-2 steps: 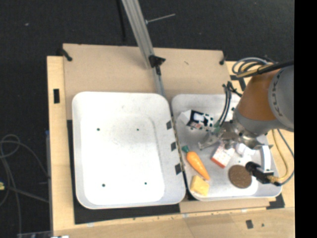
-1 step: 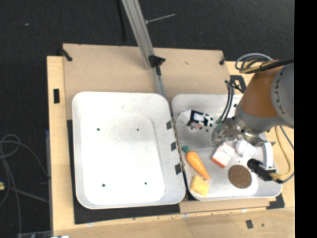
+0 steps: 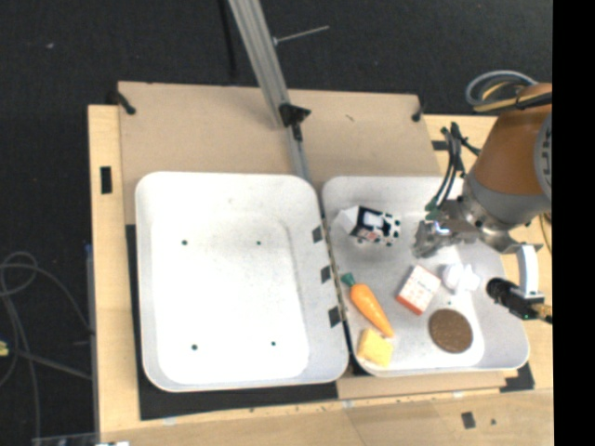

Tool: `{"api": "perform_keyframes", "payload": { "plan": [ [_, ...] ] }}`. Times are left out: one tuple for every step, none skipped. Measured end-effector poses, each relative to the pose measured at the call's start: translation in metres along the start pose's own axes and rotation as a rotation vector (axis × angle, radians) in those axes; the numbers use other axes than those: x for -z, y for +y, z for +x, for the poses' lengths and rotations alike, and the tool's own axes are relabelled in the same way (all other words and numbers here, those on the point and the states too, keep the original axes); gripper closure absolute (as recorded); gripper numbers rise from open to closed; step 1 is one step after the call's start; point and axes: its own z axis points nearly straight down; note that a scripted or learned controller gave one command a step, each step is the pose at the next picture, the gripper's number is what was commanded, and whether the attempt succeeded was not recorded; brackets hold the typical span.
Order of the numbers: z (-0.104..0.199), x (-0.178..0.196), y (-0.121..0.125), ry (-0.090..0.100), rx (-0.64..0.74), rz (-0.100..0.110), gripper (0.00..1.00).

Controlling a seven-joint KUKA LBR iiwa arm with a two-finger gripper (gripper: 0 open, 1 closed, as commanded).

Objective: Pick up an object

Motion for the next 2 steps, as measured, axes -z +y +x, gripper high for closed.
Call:
{"api": "perform_keyframes", "payload": {
  "plan": [
    [-0.004,0.045,-0.001,0.000,0.006,0.000,1.00],
    [-0.005,0.076,0.000,0.001,0.011,0.001,1.00]
  ]
}}
